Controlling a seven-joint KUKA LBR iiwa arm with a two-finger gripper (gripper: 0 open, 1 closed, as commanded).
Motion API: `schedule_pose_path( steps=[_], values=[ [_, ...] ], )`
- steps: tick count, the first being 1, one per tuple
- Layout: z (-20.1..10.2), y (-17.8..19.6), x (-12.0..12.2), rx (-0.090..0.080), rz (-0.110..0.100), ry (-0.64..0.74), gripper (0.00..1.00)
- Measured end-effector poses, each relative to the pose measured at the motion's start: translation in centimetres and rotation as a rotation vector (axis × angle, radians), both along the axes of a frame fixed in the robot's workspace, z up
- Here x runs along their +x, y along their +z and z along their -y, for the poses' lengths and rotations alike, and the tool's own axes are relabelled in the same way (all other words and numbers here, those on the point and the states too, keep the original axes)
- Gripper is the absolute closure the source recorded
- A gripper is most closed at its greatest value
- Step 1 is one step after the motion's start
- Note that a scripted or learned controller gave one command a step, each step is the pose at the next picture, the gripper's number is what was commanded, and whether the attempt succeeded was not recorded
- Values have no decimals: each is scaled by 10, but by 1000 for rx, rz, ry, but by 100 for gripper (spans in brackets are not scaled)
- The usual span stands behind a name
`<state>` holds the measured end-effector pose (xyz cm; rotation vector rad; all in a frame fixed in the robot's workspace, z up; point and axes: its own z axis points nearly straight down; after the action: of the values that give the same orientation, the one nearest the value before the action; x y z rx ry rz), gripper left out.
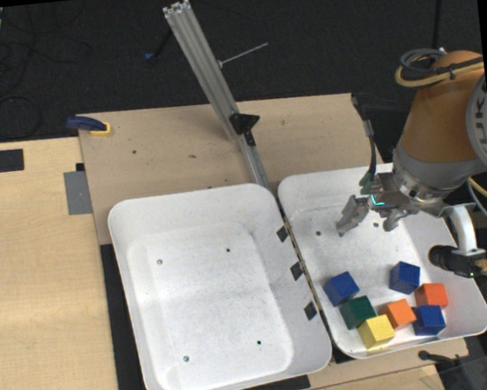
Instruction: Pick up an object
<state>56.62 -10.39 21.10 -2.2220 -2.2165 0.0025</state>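
Note:
My gripper (370,217) hangs over the upper middle of the right bin (313,192), its two fingers spread open with nothing between them. Below it, in the bin's near part, lie several small cubes. A blue cube (340,287) sits nearest the centre divider, with a dark green cube (357,310) and a yellow cube (376,330) below it. Another blue cube (405,275) lies to the right. An orange cube (400,312), a red-orange cube (431,295) and a third blue cube (429,319) cluster near the front right corner.
The left bin (142,223) lies beside the right one, split by a divider with black clips (297,269). A slanted aluminium rail (213,84) rises behind the bins. The arm's orange band (445,123) fills the right side.

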Motion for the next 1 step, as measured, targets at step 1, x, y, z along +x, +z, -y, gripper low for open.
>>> schedule_pose_path(
  steps=[1],
  values=[
    [0, -55, 9, 0, -6, 1, 0]
  ],
)
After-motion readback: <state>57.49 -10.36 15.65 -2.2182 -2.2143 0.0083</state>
